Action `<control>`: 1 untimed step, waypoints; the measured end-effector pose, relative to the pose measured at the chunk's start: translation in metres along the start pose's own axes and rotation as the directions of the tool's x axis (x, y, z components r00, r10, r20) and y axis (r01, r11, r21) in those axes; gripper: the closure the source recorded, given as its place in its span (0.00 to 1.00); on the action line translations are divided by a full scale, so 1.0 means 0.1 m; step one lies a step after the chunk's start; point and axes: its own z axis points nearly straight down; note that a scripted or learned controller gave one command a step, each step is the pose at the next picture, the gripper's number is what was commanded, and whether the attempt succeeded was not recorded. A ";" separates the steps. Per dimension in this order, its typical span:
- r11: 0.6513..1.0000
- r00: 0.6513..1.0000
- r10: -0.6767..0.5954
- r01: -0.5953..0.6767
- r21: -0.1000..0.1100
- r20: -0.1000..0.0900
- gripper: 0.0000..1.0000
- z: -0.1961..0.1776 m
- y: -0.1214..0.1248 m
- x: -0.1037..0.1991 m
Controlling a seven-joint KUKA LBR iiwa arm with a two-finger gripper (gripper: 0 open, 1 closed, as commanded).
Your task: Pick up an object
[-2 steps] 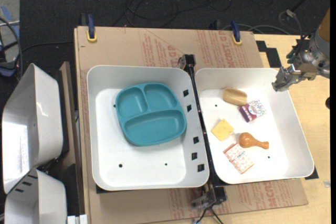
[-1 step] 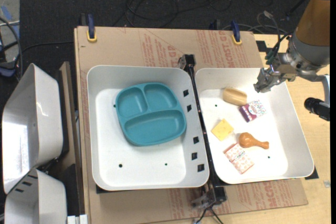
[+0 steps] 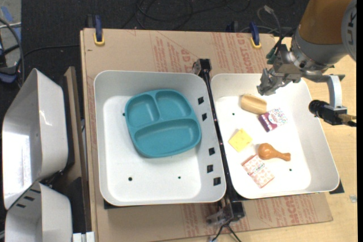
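Several small objects lie in the right bin [image 3: 317,139]: a tan bread roll [image 3: 253,103], a purple and white packet [image 3: 273,119], a yellow cheese slice [image 3: 240,140], an orange chicken drumstick [image 3: 273,152] and a red and white packet [image 3: 258,170]. My gripper [image 3: 266,88] hangs over the bin's far side, just above and right of the bread roll, pointing down toward it. Nothing shows between its fingers.
The left bin [image 3: 108,139] holds a teal divided plate [image 3: 163,123]. A black divider [image 3: 212,127] runs between the bins. Cardboard covers the bench around them. White containers [image 3: 31,133] stand at the far left. Cables lie on the dark floor behind.
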 end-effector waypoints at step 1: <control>1.000 1.000 0.000 0.000 0.000 0.000 1.00 -0.03 0.10 0.53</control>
